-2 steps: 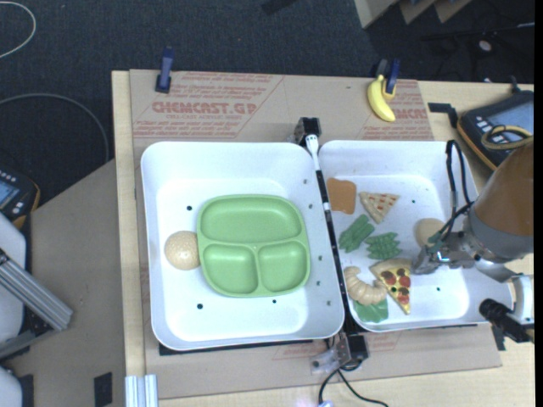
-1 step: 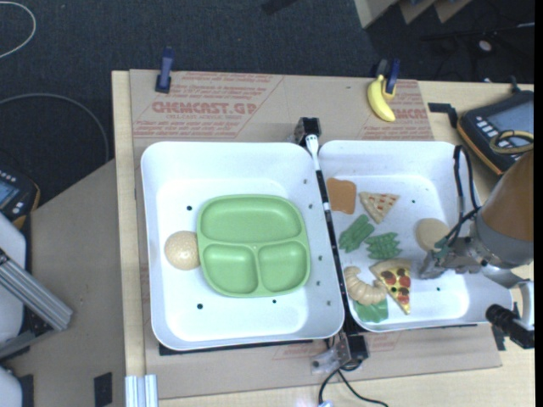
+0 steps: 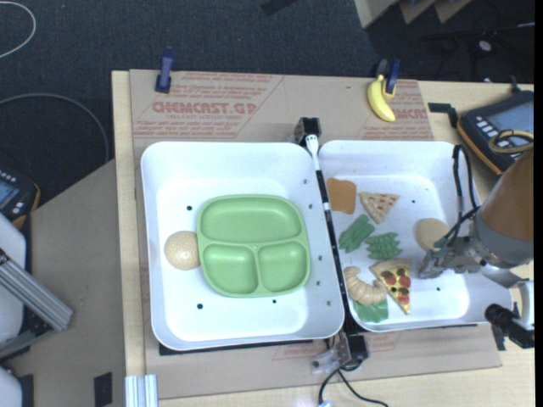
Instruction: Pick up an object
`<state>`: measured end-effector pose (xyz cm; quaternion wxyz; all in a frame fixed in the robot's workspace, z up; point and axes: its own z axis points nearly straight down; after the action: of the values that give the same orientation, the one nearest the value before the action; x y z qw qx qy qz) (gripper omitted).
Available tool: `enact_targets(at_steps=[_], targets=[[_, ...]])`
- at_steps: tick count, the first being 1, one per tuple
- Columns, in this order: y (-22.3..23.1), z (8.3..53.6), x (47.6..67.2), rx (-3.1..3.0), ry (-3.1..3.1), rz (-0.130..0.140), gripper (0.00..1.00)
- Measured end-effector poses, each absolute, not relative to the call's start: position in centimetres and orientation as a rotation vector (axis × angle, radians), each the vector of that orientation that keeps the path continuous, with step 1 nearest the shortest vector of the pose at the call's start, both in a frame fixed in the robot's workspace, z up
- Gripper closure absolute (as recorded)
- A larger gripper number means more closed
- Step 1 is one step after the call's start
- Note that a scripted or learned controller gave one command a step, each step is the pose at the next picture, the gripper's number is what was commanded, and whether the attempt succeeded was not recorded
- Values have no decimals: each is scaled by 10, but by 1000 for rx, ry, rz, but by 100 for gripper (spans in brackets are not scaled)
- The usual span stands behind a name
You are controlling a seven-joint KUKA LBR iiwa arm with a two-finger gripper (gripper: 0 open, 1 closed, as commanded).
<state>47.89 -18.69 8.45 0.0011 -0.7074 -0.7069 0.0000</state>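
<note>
Left bin (image 3: 161, 227): holds a green divided plate (image 3: 253, 244) with three compartments, lying flat near the centre. A round tan biscuit-like piece (image 3: 181, 249) lies just beside the plate's left edge, touching or nearly touching it.

Right bin (image 3: 399, 149): holds toy food items. An orange-brown square slice (image 3: 341, 196) lies near the upper left, with a pale pizza wedge (image 3: 378, 204) just to its right. Two green leafy pieces (image 3: 370, 238) lie near the centre. A croissant (image 3: 363, 287) lies at the lower left on a green piece, and a pepperoni pizza slice (image 3: 395, 282) lies just beside it. A beige rounded item (image 3: 430, 231) lies toward the right.

Gripper (image 3: 433, 264): low over the right bin, between the beige item and the pepperoni slice. Nothing is visible between its fingers; whether they are spread or closed cannot be determined.

Outside the bins: a banana (image 3: 381, 102) lies on the cardboard above the right bin.
</note>
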Motion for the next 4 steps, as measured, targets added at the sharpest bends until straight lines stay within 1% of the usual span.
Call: enact_targets(at_steps=[1,2,3,4], targets=[[-190,84,479,-2222,-2221,0,100],[-190,95,479,-2224,-2223,-1,100],[-187,84,478,-2221,-2218,1,100],[-185,85,479,-2220,-2219,0,100]])
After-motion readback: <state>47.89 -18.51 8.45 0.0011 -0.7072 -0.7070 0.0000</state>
